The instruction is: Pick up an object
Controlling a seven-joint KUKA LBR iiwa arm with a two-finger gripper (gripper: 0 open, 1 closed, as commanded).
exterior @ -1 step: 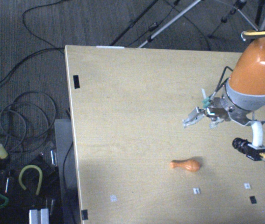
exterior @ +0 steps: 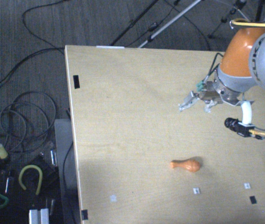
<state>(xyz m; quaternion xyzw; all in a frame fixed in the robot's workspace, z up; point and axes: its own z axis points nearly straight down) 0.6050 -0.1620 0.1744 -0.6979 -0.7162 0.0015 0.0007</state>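
Arm (exterior: 244,55) reaches leftward, hand (exterior: 196,102) with fingers spread, holding nothing.

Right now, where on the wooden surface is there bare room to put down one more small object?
The widest bare patch lies between the black mark near the left edge and the end effector. A second runs along the left edge, left of the orange object. The lower right is busier: small white and black markers sit there.
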